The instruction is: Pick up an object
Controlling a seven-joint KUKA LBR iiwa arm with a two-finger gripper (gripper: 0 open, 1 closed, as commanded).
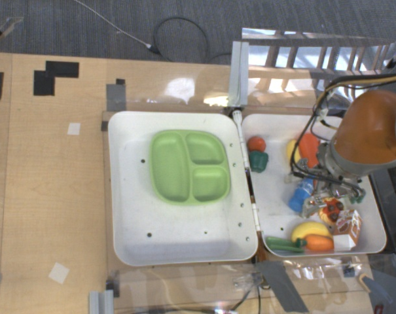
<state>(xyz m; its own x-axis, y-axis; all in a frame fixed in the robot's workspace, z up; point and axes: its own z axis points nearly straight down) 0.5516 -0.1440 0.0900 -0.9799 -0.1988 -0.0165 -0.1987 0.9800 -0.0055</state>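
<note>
In the right bin (276, 205), gripper (319, 195) low among crowded toys, jaws hidden under the wrist, so cannot tell whether spread or pinching.
Positioned so for a reach from the right, just beside the blue bottle (300, 197): small, upright-tilted, hemmed by banana (310, 229) and carton (348, 227). Green divided plate (189, 167) alone in the left bin (132, 227) on the counter (47, 195).

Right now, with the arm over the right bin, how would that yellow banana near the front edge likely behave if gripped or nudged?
The banana looks like a smooth, glossy plastic toy, so probably stiff, light and a bit slippery. Its curved, rounded body may rock or pivot when nudged. It lies against the orange piece, which would likely shift with it.
</note>
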